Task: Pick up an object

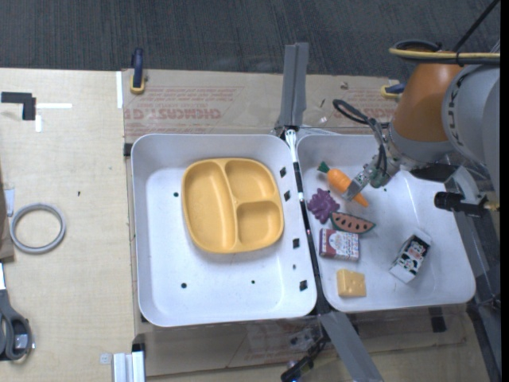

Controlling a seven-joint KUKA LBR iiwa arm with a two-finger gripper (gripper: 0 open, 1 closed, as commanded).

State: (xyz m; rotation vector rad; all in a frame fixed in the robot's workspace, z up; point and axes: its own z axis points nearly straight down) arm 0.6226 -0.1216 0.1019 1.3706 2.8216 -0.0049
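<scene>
The right bin [445, 289] holds several small toys. An orange carrot [342, 181] with a green top lies near its far left corner. My gripper [359, 185] hangs right at the carrot's right end, low over the bin floor, touching or nearly touching it. A purple grape bunch [323, 204], a watermelon slice [352, 222], a red box [339, 244] and a yellow cheese wedge [351, 283] run down the bin's left side. A black-and-white carton [409, 258] lies to the right.
The left bin [159, 293] holds a yellow divided plate [233, 204]. On the bench at the left lie a grey tape roll [36, 228] and scissors [12, 333]. The arm's orange band [421, 102] looms over the right bin's far side.
</scene>
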